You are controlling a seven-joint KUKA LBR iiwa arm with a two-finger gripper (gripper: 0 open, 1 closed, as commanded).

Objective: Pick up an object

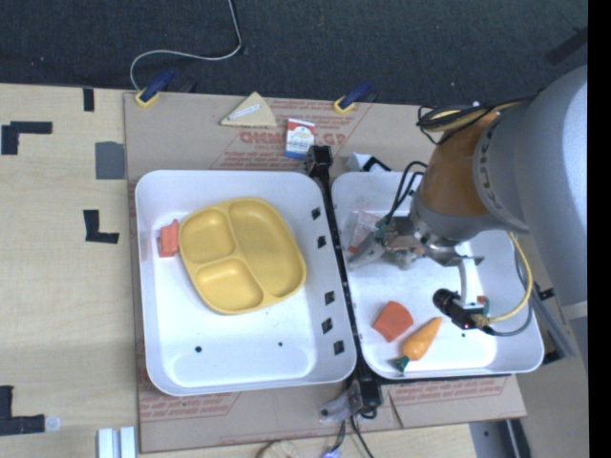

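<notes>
Near the right bin's [516, 356] front edge we see a carrot toy [422, 339] beside an orange block [391, 320]. Both look light, stiff and smooth; we judge the carrot's thick middle the best hold. The gripper [396, 241] hangs apart from them.

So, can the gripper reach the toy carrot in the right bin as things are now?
Probably yes: the toy carrot lies uncovered near the front of the right bin, only touching an orange block.

Two shallow white bins, left bin [153, 284] and right bin [511, 351], one yellow divided plate [241, 254], one orange block [169, 239] at its nine o'clock, one red-orange wedge [391, 320], one toy carrot [421, 339], one small red-and-white carton [300, 138], two blue clamps [154, 87] [354, 95].
</notes>
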